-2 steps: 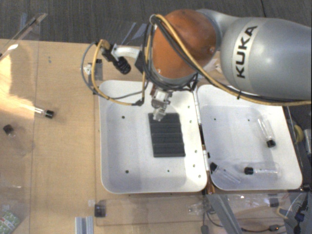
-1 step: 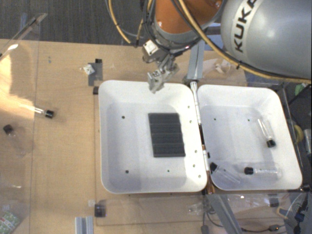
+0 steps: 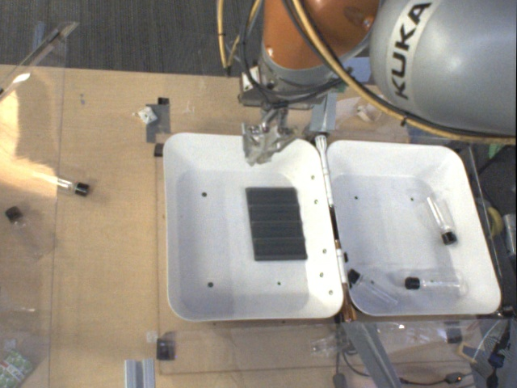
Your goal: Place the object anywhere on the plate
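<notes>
Camera view: jaws at top centre over left bin's far rim; whether apart, cannot tell. Dark plate mid-bin; clear vials in right bin.

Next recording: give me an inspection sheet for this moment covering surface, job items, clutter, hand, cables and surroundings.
Surface: wooden bench bearing two shallow white bins, left bin and right bin.
Job's things: dark ribbed plate lies flat in the middle of the left bin; two clear vials with black caps, one near the right wall of the right bin, one near its front.
Clutter: a clear vial and a small black cap on the bench left of the bins.
Hand: hand hangs over the back rim of the left bin; whether it holds anything cannot be told.
Cables: yellow and black cables loop round the wrist.
Surroundings: dark floor behind the bench.
</notes>
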Motion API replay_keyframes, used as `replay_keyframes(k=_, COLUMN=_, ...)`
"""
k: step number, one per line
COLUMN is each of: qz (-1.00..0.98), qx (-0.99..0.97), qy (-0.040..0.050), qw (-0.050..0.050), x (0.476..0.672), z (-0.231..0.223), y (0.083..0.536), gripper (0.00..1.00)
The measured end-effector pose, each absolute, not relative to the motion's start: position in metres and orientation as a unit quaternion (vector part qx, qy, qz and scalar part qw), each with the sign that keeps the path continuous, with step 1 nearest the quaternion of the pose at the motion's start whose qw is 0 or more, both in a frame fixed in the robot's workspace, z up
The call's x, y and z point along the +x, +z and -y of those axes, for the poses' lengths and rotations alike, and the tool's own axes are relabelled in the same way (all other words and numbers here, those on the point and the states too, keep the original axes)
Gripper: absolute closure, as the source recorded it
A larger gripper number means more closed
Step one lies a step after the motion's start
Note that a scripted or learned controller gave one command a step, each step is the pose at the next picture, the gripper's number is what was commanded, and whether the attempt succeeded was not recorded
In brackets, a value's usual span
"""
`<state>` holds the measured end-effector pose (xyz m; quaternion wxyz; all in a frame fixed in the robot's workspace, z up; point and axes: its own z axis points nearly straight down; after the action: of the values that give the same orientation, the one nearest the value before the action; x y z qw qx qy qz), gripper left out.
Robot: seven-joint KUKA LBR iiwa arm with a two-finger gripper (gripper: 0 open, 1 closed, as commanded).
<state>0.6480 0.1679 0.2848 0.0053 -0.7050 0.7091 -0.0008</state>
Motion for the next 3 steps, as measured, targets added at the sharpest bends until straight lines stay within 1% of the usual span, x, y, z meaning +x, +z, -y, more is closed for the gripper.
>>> replay_keyframes(k=1, qz=-0.637, qx=-0.771, qy=-0.0003, qw=0.004, x=0.594, z=-0.198, y=0.194, gripper=1.00)
replay_keyframes(k=2, qz=-0.601, qx=-0.800, qy=-0.0003, qw=0.004, x=0.511, z=-0.222, y=0.129, gripper=1.00)
replay_keyframes(k=3, qz=-0.249, qx=-0.968, qy=-0.0012, qw=0.003, x=0.488, z=-0.237, y=0.115, gripper=1.00)
